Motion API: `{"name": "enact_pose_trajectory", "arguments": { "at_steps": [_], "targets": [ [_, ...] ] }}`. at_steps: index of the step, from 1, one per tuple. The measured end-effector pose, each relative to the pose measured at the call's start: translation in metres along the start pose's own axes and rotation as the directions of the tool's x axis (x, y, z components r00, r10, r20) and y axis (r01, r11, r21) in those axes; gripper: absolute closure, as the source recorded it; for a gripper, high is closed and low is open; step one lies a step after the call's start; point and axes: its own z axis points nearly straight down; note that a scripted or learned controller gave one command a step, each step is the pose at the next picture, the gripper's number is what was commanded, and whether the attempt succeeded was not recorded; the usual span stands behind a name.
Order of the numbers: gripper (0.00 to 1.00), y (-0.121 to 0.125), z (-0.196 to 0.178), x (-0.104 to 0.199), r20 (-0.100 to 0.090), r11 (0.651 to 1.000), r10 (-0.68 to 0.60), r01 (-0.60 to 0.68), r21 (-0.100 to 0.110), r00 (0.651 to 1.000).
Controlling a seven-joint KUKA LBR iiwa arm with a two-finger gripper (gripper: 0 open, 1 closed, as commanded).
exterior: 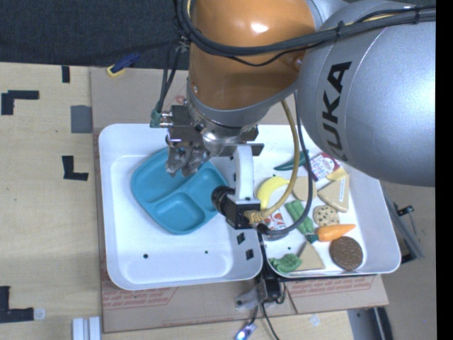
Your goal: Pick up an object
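My orange band (244,41) looms nearest the lens | left bin (120,261): blue divided tray (177,197) lying flat, my hand (182,163) down on its upper rim, fingers pressed close together, pinching nothing | right bin (382,257): banana (272,188), carrot (335,231), round cookie (346,252), crackers (327,214)

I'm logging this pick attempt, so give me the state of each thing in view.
Gripper: down over the blue tray, finger state unclear.
Blue tray: flat in the left bin, upright, nothing in it.
Banana: lying in the right bin.
Carrot: lying flat.
Brown cookie: lying flat.
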Motion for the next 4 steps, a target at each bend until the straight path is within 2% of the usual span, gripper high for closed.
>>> {"name": "enact_pose_trajectory", "arguments": {
  "at_steps": [1, 2, 3, 4],
  "targets": [
    [1.00, 0.066, 0.078, -0.068, -0.004, 1.000, 0.008, -0.008, -0.012, 1.000],
    [1.00, 0.025, 0.082, -0.167, -0.006, 1.000, 0.009, -0.009, -0.013, 1.000],
    [1.00, -0.012, -0.001, -0.176, -0.010, 1.000, -0.001, 0.000, -0.025, 1.000],
    [1.00, -0.012, -0.041, -0.148, -0.010, 1.000, -0.005, 0.005, -0.022, 1.000]
  ]
}}
